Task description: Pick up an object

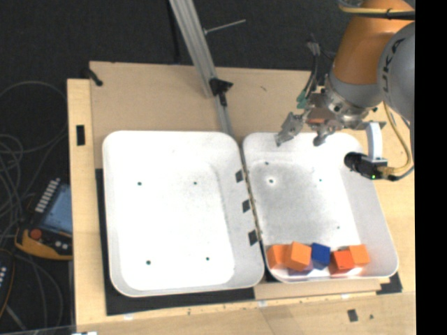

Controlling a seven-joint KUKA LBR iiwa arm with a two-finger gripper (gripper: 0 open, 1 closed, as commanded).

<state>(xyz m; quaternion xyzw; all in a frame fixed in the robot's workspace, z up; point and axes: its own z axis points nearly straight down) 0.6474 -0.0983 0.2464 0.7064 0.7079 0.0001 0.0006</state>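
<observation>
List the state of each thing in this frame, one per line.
gripper: open, holding nothing, above the right bin's far edge
orange blocks: resting at the right bin's near edge
blue block: resting among them
right bin: holds the blocks
left bin: no blocks

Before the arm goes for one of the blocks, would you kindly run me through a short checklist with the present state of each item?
1. Gripper open with nothing between its fingers: ok, the two fingers stand apart over the far edge of the right bin.
2. Blocks in the right bin: ok, orange blocks and and a blue block lie along its near edge.
3. Gripper above a block: not ok, it hangs at the opposite end of the bin.
4. Room around a block for the fingers: not ok, they sit packed together against the rim.
5. A purple piece under the orange block: cannot tell what it is.
</observation>
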